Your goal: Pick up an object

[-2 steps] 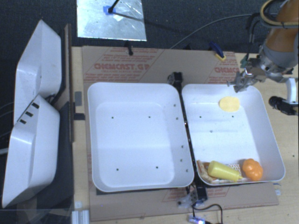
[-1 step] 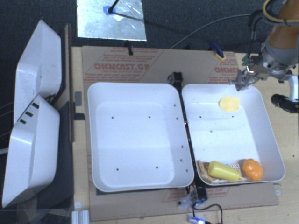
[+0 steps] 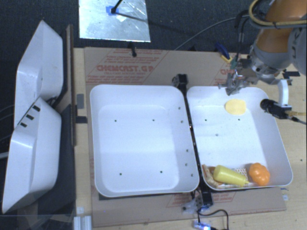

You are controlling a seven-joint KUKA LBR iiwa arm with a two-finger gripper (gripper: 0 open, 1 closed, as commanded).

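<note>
The arm is reaching in from the right, putting the claw (image 3: 235, 84) over the far edge of the right bin (image 3: 278, 143), just above the yellow disc (image 3: 236, 107), likely lining up for a pick there. Whether the claw is touching the disc can't be told, and its opening is too blurred to read; nothing is visibly sitting between its tips. The disc is lying flat near the bin's far wall. A yellow bottle (image 3: 230, 175) and an orange ball (image 3: 259, 173) are crowding the near wall, with something tan partly hiding under the bottle. The left bin (image 3: 103, 128) is sitting beside it on the bench (image 3: 139, 63). The arm's upper part is running out of frame.
</note>
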